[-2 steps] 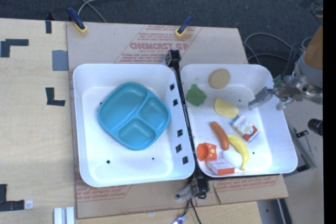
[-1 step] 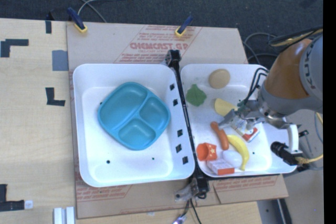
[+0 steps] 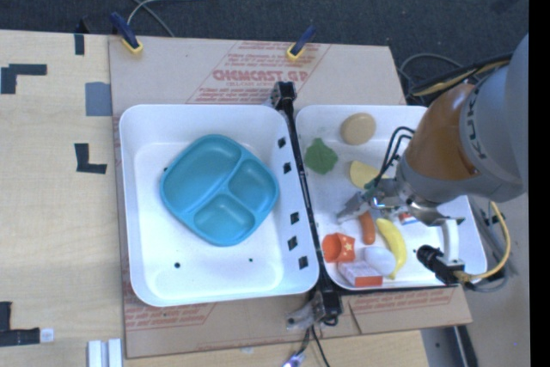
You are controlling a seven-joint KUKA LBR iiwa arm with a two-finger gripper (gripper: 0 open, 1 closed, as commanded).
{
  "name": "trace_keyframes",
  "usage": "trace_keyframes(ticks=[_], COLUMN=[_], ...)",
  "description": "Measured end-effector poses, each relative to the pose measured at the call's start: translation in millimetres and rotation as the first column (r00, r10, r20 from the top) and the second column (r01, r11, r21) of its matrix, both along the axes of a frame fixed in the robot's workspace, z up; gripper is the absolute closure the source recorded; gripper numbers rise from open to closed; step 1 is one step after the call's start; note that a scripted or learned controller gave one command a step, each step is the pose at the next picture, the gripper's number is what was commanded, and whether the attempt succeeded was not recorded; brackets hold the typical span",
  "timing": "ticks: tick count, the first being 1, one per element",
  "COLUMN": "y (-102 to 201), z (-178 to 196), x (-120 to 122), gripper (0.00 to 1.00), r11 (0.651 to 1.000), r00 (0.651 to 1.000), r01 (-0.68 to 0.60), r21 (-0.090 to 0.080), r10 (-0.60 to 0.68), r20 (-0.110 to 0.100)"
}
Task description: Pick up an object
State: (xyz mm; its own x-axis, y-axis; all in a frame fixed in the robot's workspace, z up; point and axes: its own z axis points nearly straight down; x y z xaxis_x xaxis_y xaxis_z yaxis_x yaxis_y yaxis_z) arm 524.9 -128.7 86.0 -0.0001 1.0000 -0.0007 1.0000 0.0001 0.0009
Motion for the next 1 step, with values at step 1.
trace_keyframes(ticks=[1], y=[-0.7], z=[10.1], x=[0.8], gripper=[1.00], r11=[1.000], r00=[1.000], r01=[0.001], r21=[-0.002], r10=[-0.001], r20=[0.003])
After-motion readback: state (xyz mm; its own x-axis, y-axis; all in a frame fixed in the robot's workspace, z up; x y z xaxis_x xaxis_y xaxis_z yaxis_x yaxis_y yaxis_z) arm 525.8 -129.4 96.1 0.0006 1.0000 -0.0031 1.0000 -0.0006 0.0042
